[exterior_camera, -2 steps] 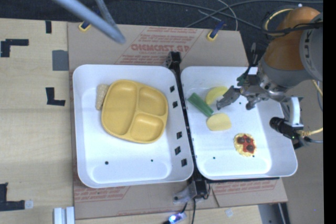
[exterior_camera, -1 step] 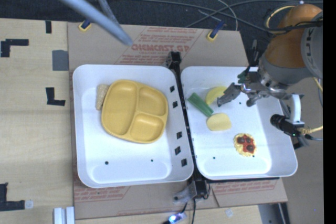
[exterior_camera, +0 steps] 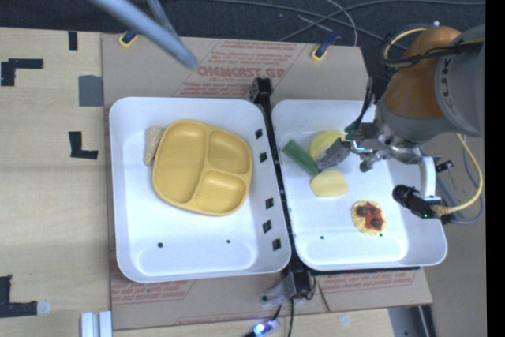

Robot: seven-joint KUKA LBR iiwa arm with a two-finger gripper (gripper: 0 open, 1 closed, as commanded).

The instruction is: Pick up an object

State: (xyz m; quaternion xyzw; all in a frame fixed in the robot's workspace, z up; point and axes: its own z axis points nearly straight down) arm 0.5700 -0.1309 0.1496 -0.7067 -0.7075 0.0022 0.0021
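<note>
In the right bin (exterior_camera: 418, 252), my gripper (exterior_camera: 333, 155) hangs just above the pale yellow lump (exterior_camera: 329, 185), its long axis crosswise, grip state unclear.

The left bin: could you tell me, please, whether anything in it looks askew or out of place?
Slightly. The yellow divided plate lies rotated, its edges at an angle to the left bin's walls. A tan, sponge-like piece sits tucked against the plate's left edge, partly hidden by it. Nothing looks spilled or broken.

Two white bins (exterior_camera: 134, 170); one yellow divided plate (exterior_camera: 202, 167); one green block (exterior_camera: 300, 156); two yellow lumps (exterior_camera: 329, 185); one pizza toy (exterior_camera: 368, 217); one sponge (exterior_camera: 151, 145).
</note>
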